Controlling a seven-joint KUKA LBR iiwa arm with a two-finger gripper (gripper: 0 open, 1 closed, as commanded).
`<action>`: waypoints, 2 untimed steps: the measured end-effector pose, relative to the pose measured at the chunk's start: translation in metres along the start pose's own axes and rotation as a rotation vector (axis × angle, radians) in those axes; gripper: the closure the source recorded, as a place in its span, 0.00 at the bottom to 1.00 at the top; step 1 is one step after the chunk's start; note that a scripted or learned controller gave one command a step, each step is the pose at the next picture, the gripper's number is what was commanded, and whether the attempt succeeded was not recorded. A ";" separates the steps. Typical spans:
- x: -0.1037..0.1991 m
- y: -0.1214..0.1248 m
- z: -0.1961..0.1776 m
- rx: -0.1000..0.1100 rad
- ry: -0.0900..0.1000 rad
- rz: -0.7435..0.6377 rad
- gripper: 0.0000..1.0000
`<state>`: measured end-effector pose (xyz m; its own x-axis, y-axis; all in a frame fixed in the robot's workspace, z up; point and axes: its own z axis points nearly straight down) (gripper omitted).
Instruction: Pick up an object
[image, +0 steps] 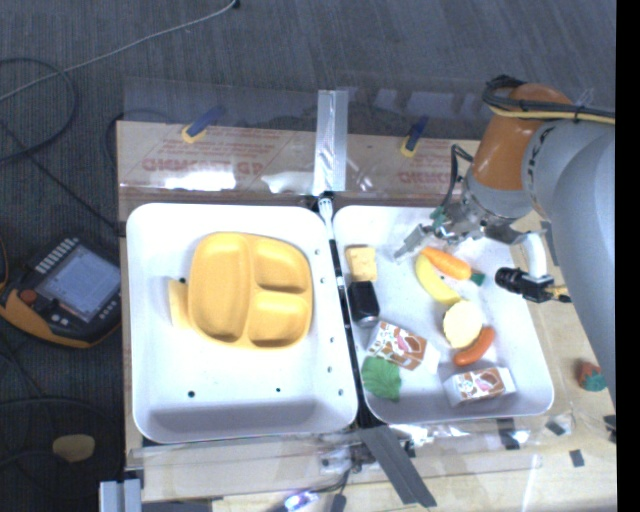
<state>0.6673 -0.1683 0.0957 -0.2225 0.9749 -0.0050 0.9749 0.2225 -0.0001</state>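
Note:
My gripper (432, 232) hangs low over the back of the right bin (520, 400), below the orange band of the arm. An orange toy carrot (446, 264) lies just in front of it, on top of a yellow banana (433, 285). I see nothing held in the gripper. Further forward lie a pale round fruit (462, 322) and a red-orange sausage (476, 345). A yellow block (361, 262) and a black block (363, 299) sit by the bin's left wall. Two small printed cartons (399, 346) (478, 384) and a green leaf (381, 378) lie near the front.
The left bin (160, 400) holds a yellow divided tray (247, 289). A tape-covered ridge (340, 310) separates the two bins. The arm's grey body (590, 230) covers the right edge of the bench. A handheld controller (70, 285) lies on the floor at left.

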 end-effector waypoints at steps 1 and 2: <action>0.001 0.001 -0.010 0.000 -0.003 -0.002 1.00; 0.035 0.004 0.004 -0.010 -0.005 -0.355 1.00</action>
<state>0.6638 -0.1328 0.0911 -0.5478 0.8366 -0.0113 0.8365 0.5479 0.0072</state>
